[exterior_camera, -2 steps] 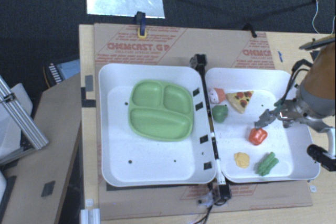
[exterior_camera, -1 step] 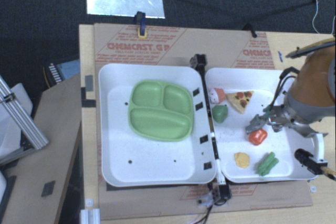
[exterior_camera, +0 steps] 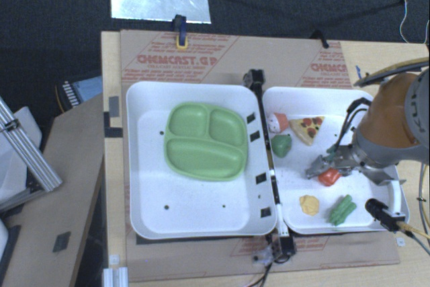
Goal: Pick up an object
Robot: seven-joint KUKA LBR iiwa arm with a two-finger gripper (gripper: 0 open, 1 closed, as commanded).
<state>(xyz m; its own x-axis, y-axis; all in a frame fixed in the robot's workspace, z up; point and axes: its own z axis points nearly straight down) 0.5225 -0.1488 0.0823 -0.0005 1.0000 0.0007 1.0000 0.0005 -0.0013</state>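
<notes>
Arm cut off at right edge. Gripper [exterior_camera: 321, 170] low in right bin [exterior_camera: 295, 222], fingers too small and dark to tell their spread. Red toy [exterior_camera: 329, 177] just beside them, contact unclear; no grasp visible.

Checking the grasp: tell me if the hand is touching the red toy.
Cannot tell. In the camera view the hand overlaps the red toy in the right bin, without showing contact plainly.

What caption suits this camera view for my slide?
Gripper reaches over a red toy in the right bin; green plate lies left.
</notes>
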